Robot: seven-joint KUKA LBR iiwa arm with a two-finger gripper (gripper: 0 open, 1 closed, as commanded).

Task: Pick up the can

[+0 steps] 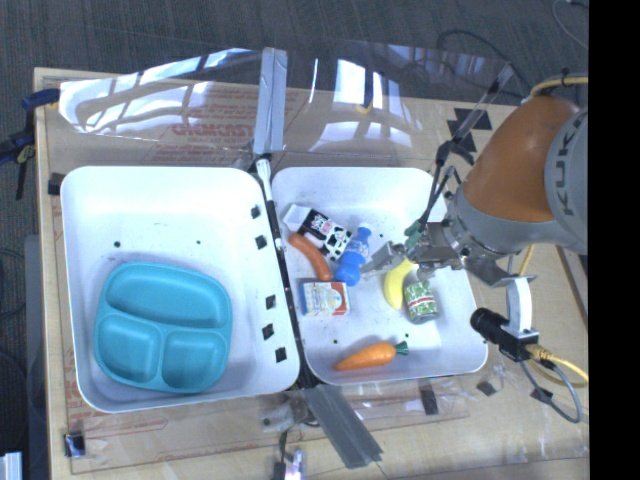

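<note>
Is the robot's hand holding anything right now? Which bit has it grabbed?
It cannot be told. The end effector sits just above the can and beside the banana, but the view is too small to show anything between its tips.

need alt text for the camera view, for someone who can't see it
The arm's end effector hovers over the right bin, just above a can lying beside a banana. A carrot lies nearer the front; the left bin holds a blue tray.

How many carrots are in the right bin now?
1: the carrot lies near the front edge of the right bin. The orange piece by the bottle looks more like a sausage; the arm may hide more.
</note>
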